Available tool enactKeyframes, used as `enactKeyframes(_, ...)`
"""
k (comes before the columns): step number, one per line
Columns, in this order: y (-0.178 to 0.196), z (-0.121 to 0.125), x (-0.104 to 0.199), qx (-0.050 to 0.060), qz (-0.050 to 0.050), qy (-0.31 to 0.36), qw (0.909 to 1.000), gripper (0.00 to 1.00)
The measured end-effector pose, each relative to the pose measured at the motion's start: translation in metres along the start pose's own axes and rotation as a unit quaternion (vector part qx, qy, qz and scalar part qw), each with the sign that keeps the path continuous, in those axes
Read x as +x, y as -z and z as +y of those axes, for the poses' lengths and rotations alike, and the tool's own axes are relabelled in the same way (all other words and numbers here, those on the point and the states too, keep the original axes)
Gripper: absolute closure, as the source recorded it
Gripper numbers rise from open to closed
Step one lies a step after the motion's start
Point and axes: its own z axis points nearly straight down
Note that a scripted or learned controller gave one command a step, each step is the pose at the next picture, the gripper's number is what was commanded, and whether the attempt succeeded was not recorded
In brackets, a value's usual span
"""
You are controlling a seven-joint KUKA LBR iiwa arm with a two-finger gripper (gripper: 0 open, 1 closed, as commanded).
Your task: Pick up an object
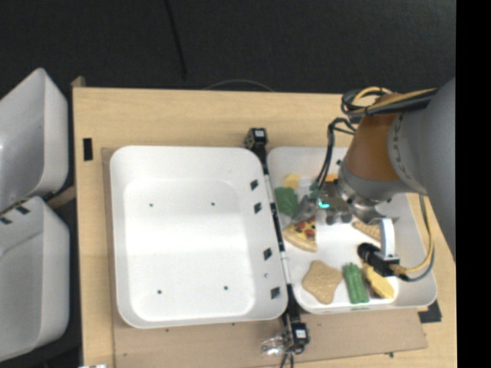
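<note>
On the wooden bench (176, 117), the end effector (326, 205), its grip state impossible to tell, hangs low in the right bin (409, 301) beside the pizza slice toy (301, 234), apparently positioned for grasping it.

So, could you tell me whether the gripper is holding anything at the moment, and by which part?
It cannot be told: the gripper is low in the right bin beside the pizza slice.
</note>
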Motion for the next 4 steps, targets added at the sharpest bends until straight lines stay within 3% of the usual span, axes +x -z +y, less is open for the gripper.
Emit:
enactKeyframes(1, -0.015, 0.090, -0.002, 0.002, 0.000, 0.002, 1.0000, 0.00)
enactKeyframes(3, -0.014, 0.073, 0.007, 0.005, 0.000, 0.001, 1.0000, 0.00)
enactKeyframes(4, -0.014, 0.040, 0.007, 0.006, 0.000, -0.001, 1.0000, 0.00)
